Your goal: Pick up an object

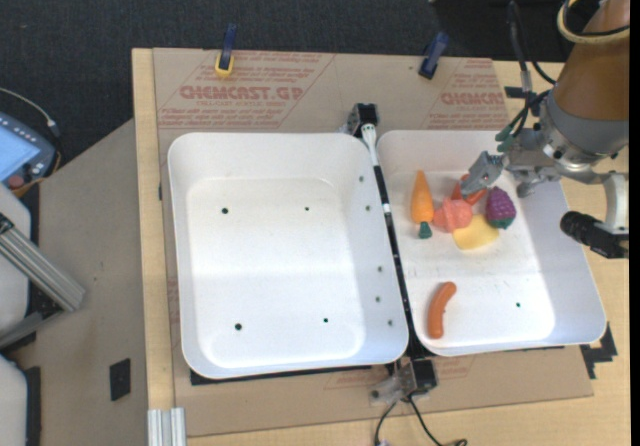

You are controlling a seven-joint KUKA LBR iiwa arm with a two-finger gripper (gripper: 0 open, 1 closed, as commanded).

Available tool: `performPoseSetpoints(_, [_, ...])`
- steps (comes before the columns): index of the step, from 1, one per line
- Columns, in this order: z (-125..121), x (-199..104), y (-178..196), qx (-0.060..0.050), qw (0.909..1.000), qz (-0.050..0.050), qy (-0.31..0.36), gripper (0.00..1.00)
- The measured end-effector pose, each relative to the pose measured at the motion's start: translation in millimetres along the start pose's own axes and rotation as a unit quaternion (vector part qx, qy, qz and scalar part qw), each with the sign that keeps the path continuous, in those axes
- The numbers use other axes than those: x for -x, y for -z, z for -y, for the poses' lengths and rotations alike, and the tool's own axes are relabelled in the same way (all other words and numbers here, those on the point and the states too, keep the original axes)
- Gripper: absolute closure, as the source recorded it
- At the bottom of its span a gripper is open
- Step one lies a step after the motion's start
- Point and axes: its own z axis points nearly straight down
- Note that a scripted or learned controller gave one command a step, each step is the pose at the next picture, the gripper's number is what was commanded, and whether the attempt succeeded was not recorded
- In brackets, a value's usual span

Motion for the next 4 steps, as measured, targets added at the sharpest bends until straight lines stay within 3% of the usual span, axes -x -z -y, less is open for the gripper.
performPoseSetpoints(1, [-42,39,-72,0.001,1.0,0.002,-0.001,0.0])
performPoseSetpoints(2, [-67,86,-122,0.001,1.0,0.0,-0.001,0.0])
performPoseSetpoints(3, [-85,88,-121,-0.007,0.9999,-0.008,0.001,0.0])
performPoseSetpoints(4, [-73,89,-119,0.0,1.0,-0.004,0.002,0.0])
